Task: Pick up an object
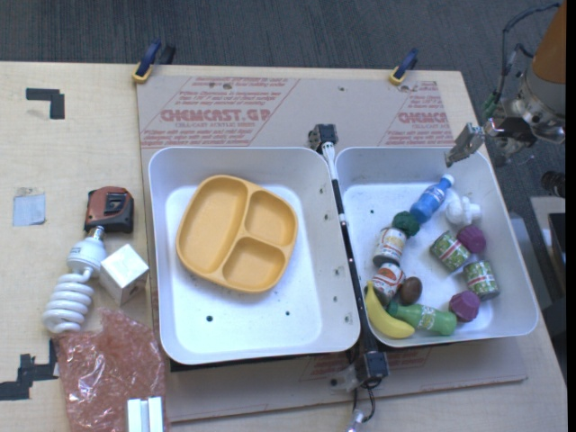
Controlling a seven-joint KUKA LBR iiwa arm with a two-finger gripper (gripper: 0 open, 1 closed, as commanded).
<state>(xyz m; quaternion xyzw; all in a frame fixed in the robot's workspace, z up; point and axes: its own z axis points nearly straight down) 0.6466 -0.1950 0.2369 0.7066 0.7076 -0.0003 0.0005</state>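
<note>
The right bin [513, 241] holds a heap of small items: a blue bottle [430, 201], a white lump [463, 210], two small jars [390, 244], two green cans [447, 248], two purple pieces [471, 238], a brown egg shape [410, 290], a green bottle [425, 317] and a banana [385, 318]. My gripper [477, 140] hangs over the far right corner of this bin, above and behind the blue bottle, with nothing visibly in it. The arm's orange band [551, 54] shows at the upper right edge.
The left bin [171, 313] holds a yellow divided plate [238, 233]. On the bench to the left lie a tape measure [110, 210], a spiral light bulb [76, 282], a white cube [124, 269] and pink wrap [108, 367]. Clamps [148, 61] hold the board's far edge.
</note>
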